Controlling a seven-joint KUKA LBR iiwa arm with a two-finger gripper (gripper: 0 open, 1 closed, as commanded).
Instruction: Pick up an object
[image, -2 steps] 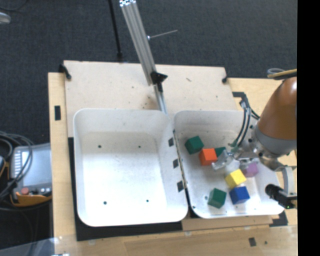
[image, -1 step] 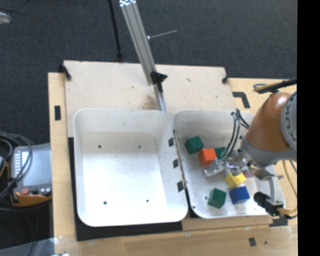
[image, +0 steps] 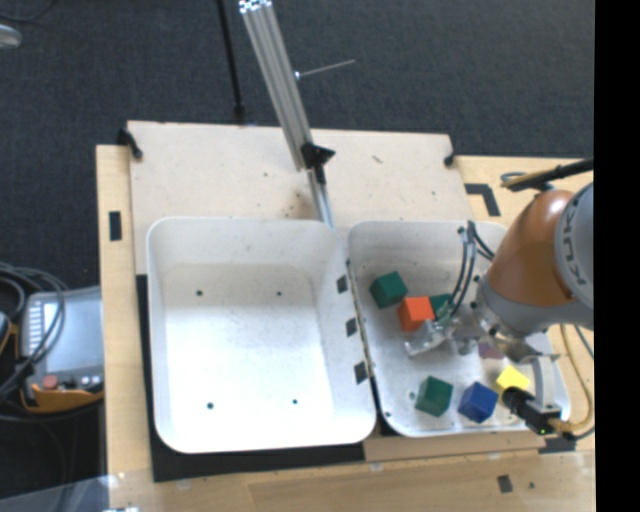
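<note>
Blue cube (image: 478, 401), green cube (image: 434, 395), speckled white bin (image: 400, 240)

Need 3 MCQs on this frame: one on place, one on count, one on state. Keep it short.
1. Where do the blocks lie?
A. in the left bin
B. in the right bin
C. on the bare bench

2. How many green blocks show fully?
A. one
B. two
C. four

3. Where is the gripper?
A. low inside the right bin, beside the orange block
B. high above the left bin
C. parked off the bench

Key:
1 B: every block sits inside the right bin, next to the left bin.
2 B: one green block lies near the bin's far side and another green block near its front wall, beside the blue block and the yellow block.
3 A: the gripper hangs just below the orange block, with the arm over the bin's right side.
</note>
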